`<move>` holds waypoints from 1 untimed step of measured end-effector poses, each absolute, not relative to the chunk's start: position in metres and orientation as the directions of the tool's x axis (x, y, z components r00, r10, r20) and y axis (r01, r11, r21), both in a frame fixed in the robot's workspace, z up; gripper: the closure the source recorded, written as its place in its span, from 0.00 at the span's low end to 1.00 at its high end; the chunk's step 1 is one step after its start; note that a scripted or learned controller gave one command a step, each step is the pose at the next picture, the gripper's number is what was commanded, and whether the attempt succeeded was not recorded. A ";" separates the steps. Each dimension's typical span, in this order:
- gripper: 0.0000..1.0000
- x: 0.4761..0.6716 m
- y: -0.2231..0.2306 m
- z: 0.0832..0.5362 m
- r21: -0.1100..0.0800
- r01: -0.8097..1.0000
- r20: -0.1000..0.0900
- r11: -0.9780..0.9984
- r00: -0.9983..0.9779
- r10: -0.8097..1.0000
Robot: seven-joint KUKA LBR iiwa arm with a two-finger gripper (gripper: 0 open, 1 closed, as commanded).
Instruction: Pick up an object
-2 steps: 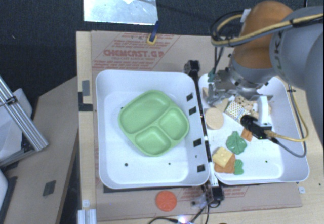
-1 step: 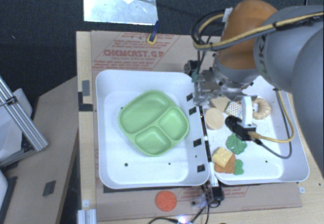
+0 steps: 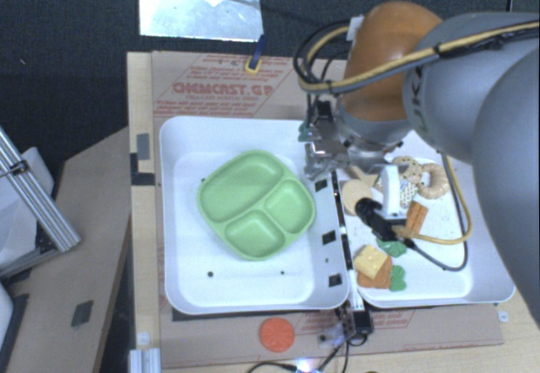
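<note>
Your pincer [image 3: 319, 159] sits low over the divider where the left bin [image 3: 181, 219] and right bin [image 3: 485, 274] meet, toward their far edge. You can't tell from this angle whether it's apart or together, because the wrist hardware blocks the view. Pickable items, placed relative to the pincer: the green plate [image 3: 257, 204], with three compartments facing up, lies in the left bin just beside the pincer, toward the view's left and slightly nearer the camera. The rest is on the pincer's other side, in the right bin. The tan disc [image 3: 359, 192] is close by, the white spotted piece [image 3: 395, 186] is past that, and the pretzel-shaped ring [image 3: 430, 179] is farther out. The orange block [image 3: 415, 218] is just camera-side of the ring. The yellow block [image 3: 371, 262] lies well nearer the camera than the pincer, touching a green piece [image 3: 396, 279]. The orange disc [image 3: 277, 332] sits outside both bins on the cardboard sheet [image 3: 211, 86] over the tabletop [image 3: 93, 194], nearest the camera.
</note>
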State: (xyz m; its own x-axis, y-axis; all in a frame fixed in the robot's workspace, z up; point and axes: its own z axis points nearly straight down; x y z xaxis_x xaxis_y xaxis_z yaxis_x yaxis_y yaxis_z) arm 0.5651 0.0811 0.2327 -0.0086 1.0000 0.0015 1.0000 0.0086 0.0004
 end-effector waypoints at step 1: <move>1.00 0.571 0.087 0.215 -0.001 1.000 0.000 0.006 -0.006 1.000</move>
